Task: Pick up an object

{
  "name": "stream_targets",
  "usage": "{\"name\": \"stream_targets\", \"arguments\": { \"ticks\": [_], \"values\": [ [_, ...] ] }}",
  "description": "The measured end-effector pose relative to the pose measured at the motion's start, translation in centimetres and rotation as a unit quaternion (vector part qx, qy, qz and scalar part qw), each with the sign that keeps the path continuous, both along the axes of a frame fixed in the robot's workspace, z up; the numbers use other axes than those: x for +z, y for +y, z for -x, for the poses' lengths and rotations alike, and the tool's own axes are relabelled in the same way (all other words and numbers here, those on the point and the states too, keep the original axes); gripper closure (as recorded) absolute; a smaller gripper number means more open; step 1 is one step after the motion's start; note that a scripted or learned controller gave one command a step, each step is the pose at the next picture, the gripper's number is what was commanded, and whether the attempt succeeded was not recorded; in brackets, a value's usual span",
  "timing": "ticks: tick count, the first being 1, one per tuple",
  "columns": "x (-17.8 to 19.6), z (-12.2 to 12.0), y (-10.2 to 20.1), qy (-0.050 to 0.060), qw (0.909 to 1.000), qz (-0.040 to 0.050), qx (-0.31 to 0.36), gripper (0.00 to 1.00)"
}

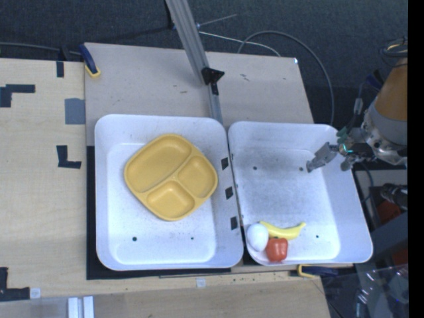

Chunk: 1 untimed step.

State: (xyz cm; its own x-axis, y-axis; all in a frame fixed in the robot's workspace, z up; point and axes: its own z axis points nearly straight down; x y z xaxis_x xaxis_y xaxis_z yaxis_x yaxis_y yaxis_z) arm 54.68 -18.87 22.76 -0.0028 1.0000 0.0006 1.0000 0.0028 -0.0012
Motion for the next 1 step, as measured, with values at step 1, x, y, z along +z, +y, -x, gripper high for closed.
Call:
{"name": "stream_targets", "arguments": {
  "ticks": [1],
  "values": [
    [0.00,0.00,-0.01,0.000,1.0000,-0.0001,0.000,0.00]
  ]
}}
